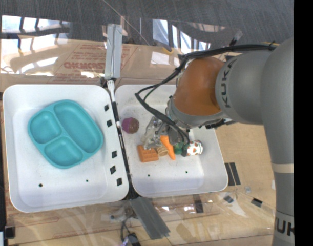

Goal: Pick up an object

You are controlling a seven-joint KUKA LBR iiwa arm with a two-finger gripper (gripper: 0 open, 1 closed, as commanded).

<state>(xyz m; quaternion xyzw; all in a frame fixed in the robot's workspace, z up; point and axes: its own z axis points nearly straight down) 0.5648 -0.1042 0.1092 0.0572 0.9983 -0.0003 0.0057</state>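
Left white shallow plastic bin (23, 188): carries a turquoise three-compartment plastic plate (65, 132), lying flat, compartments bare. No contact with the arm.

Divider between bins: row of small black clips along the joined rims. Right white shallow plastic bin (212, 176) directly alongside, touching the left bin.

Right bin contents, from its left side: small dark purple round ball (129, 125), apart from the rest. Next, orange-brown rectangular block (148, 154), lying flat. Just beside it, orange carrot-shaped toy (168, 146), tilted, with a green end toward the right. Further right, small white rounded piece with dark markings (196, 148), touching or nearly touching the green end; exact contact not discernible.

Tool (155, 136): metallic two-finger unit, lowered into the right bin directly over the block and carrot cluster. Opening width not discernible; nothing seen between its tips. State recorded as cannot tell. Grey arm with orange band (197, 88) overhead, black cables looping around the wrist.

Assessed step: descent onto the clustered items, no item lifted.

Risks noted:
- Crowding. Block, carrot and white piece lie close; likely to nudge a neighbour aside or pinch two at once.
- Tilted carrot may roll or slip out under closing pressure.
- Flat block offers low sides; tips may strike the bin floor first.
- Loose cables near the wrist could snag on withdrawal.
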